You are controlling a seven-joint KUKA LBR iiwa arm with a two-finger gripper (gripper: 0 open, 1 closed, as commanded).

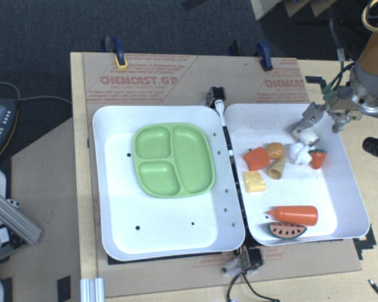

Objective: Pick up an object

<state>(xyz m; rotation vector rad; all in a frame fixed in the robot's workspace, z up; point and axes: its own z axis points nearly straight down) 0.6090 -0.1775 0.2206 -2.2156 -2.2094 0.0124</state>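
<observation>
The right bin (349, 187) holds several toy foods: an orange block (257, 158), a tan cone-shaped piece (276, 162), a yellow cheese wedge (254, 181), a small white piece (299, 153), a red piece (317, 160), an orange carrot-like piece (294, 215) and a watermelon slice (286, 231). My gripper (321, 122) hangs over the bin's far right part, just above and behind the white and red pieces. Its fingers stand open, and I see nothing held between them.
A green divided plate (174, 159) lies in the left bin (113, 187). A ridge with the bins' adjoining walls (230, 162) separates the two bins. The arm comes in from the upper right. A cardboard sheet (176, 74) lies under both bins.
</observation>
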